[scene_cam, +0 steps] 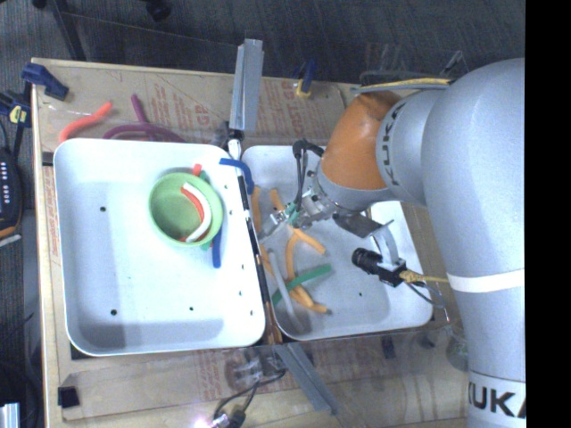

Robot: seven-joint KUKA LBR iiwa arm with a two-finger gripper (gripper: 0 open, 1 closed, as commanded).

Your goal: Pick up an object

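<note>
Gripper (300, 213) among orange-handled tools (292, 255)

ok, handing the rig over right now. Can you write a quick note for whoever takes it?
End effector: low over the left part of the right bin, among the orange sticks. This view does not show whether it holds anything.
Things: the orange sticks and a green stick lie in the right bin. A green bowl sits in the left bin, with a blue piece beside it.
Done: no pick confirmed.
Left: grasp one object and lift it clear.
</note>
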